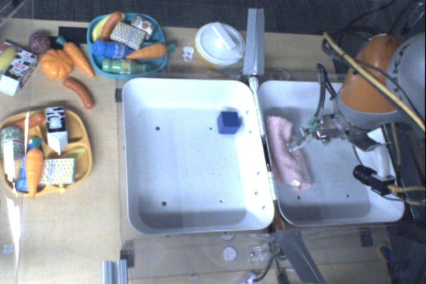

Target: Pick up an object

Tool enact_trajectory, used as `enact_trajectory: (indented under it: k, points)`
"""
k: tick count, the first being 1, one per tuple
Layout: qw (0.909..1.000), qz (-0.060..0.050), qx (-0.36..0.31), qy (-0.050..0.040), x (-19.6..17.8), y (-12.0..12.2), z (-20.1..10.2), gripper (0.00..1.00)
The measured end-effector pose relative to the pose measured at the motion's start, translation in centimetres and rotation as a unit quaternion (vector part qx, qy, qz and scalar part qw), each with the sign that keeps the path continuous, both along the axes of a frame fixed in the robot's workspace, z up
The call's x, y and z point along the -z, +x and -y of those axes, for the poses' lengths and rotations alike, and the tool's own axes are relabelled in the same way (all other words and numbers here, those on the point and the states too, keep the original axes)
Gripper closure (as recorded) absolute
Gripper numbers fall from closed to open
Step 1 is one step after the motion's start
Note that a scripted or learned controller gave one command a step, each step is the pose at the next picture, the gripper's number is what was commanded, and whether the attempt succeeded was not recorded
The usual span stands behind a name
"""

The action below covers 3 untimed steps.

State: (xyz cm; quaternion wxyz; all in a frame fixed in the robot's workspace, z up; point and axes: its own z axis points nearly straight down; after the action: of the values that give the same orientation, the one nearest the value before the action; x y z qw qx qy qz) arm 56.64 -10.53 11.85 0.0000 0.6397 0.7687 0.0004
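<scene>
Far left of the pincer (305,136), a blue cube (228,122) sits in the left bin (153,163). Just left of it, touching its tips, a pink cloth (287,151) lies in the right bin (339,206). Whether the pincer is released or clenched cannot be told. No writing is legible.

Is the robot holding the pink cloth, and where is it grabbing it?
I cannot tell. The gripper sits at the right edge of the pink cloth in the right bin, but the hold is unclear.
</scene>
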Motion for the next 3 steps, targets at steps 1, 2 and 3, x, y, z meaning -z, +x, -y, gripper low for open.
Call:
enact_trajectory:
  k: [1, 2, 3]
  points:
    - [0.9899, 0.008, -0.142, -0.0023, 2.6, 6.0, -0.8, 0.0]
    - [0.9875, 0.01, -0.157, -0.0028, 2.5, 1.8, -0.4, 0.0]
    - [0.9833, -0.006, -0.182, 0.0004, 2.6, 10.2, -0.8, 0.0]
